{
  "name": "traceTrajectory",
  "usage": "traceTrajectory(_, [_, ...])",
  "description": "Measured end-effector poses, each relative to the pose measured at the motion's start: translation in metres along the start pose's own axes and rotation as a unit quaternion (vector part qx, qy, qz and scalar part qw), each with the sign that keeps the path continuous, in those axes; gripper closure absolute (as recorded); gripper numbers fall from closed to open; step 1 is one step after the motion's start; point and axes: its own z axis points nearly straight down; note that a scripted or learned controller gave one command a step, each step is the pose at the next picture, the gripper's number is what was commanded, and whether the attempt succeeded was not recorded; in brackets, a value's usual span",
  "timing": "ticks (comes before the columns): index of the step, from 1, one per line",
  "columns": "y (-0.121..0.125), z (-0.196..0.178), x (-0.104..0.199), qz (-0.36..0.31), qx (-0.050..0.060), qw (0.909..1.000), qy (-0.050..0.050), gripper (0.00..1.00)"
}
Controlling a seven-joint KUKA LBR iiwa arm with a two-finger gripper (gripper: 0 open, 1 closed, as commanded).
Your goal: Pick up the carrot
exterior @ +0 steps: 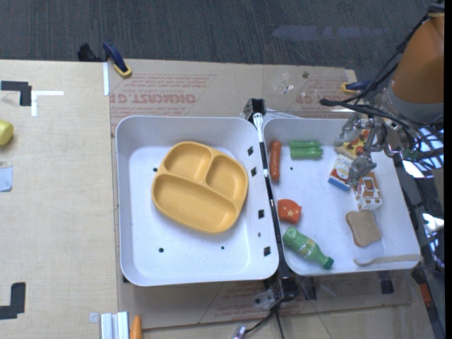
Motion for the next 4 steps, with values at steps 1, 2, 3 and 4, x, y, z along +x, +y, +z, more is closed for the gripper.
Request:
traceTrajectory(1, [0.034, -0.100, 0.001, -0.140, 0.000, 0.9902, -0.002, 0.00])
traceTrajectory(2, [0.065, -0.230, -0.001, -0.019, 0.000, 0.9998, -0.002, 0.00])
traceTrajectory(3, [0.121, -0.249, 0.002, 0.135, -0.001, 0.9908, -0.001, 0.00])
traceTrajectory(4, [0.131, -0.257, -0.022, 0.295, 0.001, 0.9554, 0.000, 0.00])
